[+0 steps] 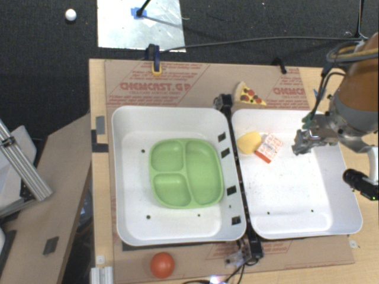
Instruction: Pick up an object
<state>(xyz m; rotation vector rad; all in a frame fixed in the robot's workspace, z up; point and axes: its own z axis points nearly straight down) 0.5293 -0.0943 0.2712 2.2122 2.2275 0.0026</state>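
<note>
Over in the right bin [296,218], the gripper [301,142] hangs near its far right side, though I cannot tell its state, while a yellow lump [249,141] and a red-and-white packet [269,148] lie touching just left of it.

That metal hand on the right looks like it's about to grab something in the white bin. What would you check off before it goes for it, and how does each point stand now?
1. Something to pick in the right bin: ok. A yellow lump and a small red-and-white packet lie there.
2. The two are apart enough to take one alone: not ok. They lie close together, possibly touching.
3. Gripper is over that bin: ok. It sits to the right of the packet.
4. Gripper carries nothing already: cannot tell.
5. Path to the packet is free: ok, bare bin floor lies between them.
6. Green divided plate is out of the way: ok, it is in the left bin.
</note>
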